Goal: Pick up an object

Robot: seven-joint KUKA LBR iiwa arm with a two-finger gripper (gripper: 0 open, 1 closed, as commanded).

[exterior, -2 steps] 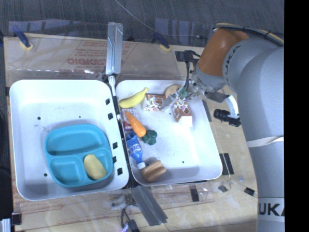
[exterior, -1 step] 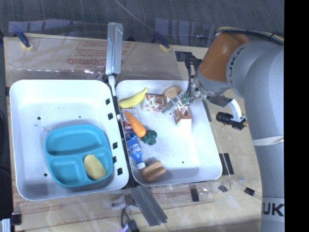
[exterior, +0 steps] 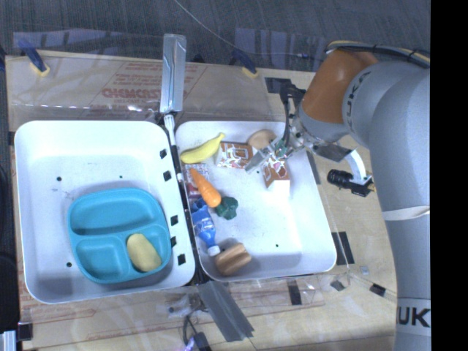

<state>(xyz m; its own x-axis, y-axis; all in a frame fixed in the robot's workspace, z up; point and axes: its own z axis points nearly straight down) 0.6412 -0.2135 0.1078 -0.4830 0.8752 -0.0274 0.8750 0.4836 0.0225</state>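
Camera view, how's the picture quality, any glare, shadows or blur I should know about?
Camera view: lighting is even and soft, with no harsh glare on the white bins; faint shadows lie under the blue tray and the arm; the clear sheet behind the bins shows mild reflections; the image is slightly grainy, and the gripper area is too small and cluttered to read clearly.

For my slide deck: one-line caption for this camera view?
KUKA arm's hand reaches among packets in the right bin near a banana and carrot; a blue tray sits in the left bin.
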